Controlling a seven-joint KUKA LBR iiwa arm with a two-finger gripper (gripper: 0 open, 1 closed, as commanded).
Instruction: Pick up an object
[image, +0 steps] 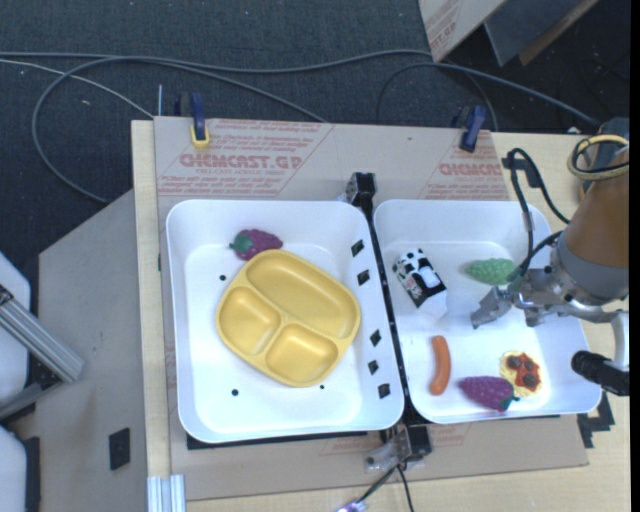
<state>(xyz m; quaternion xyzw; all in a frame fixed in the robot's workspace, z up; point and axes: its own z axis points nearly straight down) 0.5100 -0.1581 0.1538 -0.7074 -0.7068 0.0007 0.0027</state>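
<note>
The gripper (497, 308) hovers in the right bin (455, 215) (its finger state I cannot tell), green leafy toy (491, 270) just beyond it, hot dog (439, 364) nearer and left.

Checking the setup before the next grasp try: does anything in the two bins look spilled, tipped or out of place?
Nothing looks spilled or damaged. The yellow plate sits askew in the left bin, with purple grapes touching its upper edge. In the right bin the toys lie apart from one another, and the gripper hangs just below the green leaf.
</note>
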